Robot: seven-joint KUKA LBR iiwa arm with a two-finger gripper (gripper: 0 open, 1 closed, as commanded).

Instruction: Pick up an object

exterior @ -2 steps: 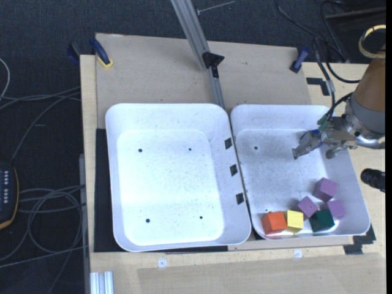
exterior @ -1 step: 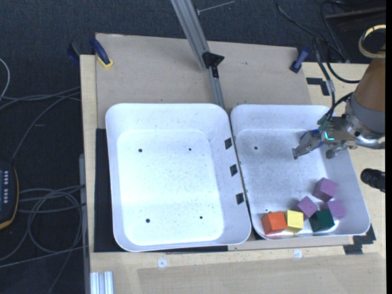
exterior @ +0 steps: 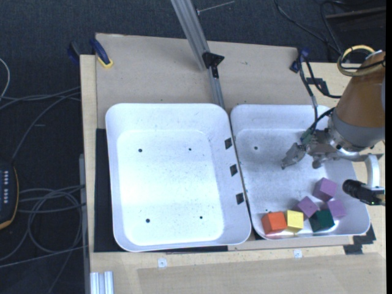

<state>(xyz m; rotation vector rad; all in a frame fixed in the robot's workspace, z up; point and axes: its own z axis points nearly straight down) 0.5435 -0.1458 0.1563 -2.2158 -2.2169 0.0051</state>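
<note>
Six blocks [exterior: 301, 213] cluster at the right bin's [exterior: 260, 124] near edge, nearward of the tool [exterior: 301, 155]; finger state indeterminable.

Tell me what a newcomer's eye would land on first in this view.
First, the cluster of coloured blocks in the near right corner of the right bin: an orange block, a yellow block, a green block and purple blocks. Next, the grey and orange arm reaching in from the right, its gripper over the middle of that bin, apart from the blocks.
</note>
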